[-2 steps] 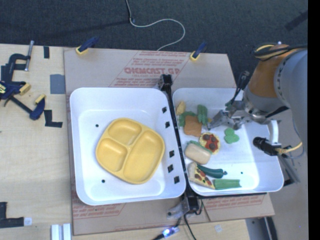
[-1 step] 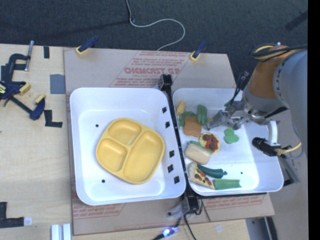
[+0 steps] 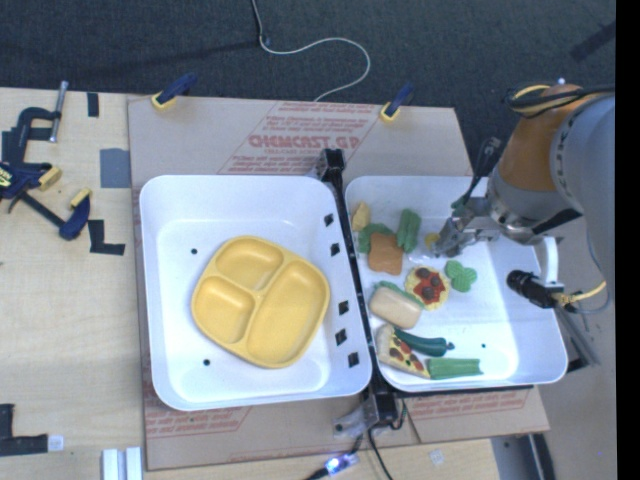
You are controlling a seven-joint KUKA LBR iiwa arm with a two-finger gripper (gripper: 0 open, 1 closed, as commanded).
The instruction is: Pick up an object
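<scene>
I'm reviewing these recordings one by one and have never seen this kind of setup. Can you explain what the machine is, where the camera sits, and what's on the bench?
There is one picture, taken by a fixed camera above the bench, looking down at a slant. The grey machine with an orange band entering from the right is a robot arm; its hand hangs low over the right bin. Whether it grips anything cannot be judged here. Two shallow white bins sit side by side on cardboard. The left bin holds a yellow divided tray. The right bin holds small toy foods: a green piece, an orange piece, a pizza-like piece, a bun-like piece, and more near the front edge. Clamps lie at the far left of the bench.
</scene>
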